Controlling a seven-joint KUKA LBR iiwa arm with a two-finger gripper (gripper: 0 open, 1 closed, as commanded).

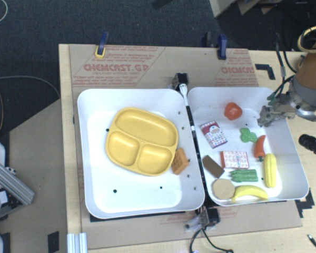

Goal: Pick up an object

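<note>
- White right bin (297, 157) holds the toy food; the claw (267, 116) hangs at its three o'clock edge, carrying nothing.
- I cannot tell whether the claw is apart or together.
- Nearest pieces: red tomato (233, 110) at its nine o'clock, green piece (247, 136) at seven.
- Step, I judge: approach. Next: centre over one piece, then descend.

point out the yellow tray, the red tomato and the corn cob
yellow tray (141, 141), camera view, on the ridge between its compartments
red tomato (233, 110), camera view, middle of its top
corn cob (270, 170), camera view, mid-length of the cob
</note>
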